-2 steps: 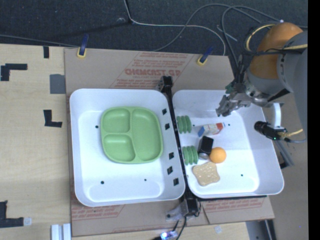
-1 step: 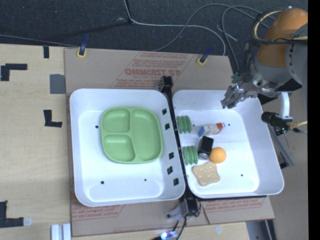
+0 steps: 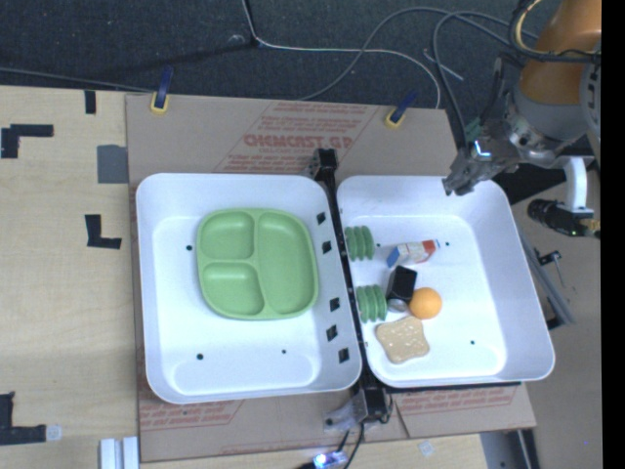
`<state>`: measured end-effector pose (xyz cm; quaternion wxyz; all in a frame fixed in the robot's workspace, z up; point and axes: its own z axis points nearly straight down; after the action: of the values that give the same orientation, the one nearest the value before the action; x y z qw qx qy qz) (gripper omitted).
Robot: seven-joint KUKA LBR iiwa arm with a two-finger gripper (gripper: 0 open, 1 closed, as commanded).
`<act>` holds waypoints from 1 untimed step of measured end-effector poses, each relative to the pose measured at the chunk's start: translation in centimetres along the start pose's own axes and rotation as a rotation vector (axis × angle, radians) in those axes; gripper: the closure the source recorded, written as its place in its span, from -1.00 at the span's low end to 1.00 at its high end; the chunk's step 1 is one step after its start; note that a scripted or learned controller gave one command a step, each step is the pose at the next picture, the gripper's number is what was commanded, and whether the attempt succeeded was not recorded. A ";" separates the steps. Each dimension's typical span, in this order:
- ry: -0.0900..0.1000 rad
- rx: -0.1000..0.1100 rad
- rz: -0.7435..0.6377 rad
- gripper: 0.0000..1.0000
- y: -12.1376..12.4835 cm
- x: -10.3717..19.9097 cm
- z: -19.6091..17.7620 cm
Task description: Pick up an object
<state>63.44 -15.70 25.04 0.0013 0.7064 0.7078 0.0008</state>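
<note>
Gripper: poised above the far rim of the right bin; finger spacing cannot be told, nothing visible between them.
Right bin: orange ball, black block touching it, toast-shaped piece nearest, small tube farther, two green ridged pieces at the left wall.
Left bin: green divided plate, centred.

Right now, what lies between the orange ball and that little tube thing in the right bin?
In the camera view, a small black block sits between the orange ball and the tube, touching or nearly touching the ball.
</note>
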 end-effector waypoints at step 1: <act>0.000 0.005 0.000 1.00 -2.2 3.6 0.2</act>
<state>61.21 -12.10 24.82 -0.0005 0.7066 0.7076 -0.0009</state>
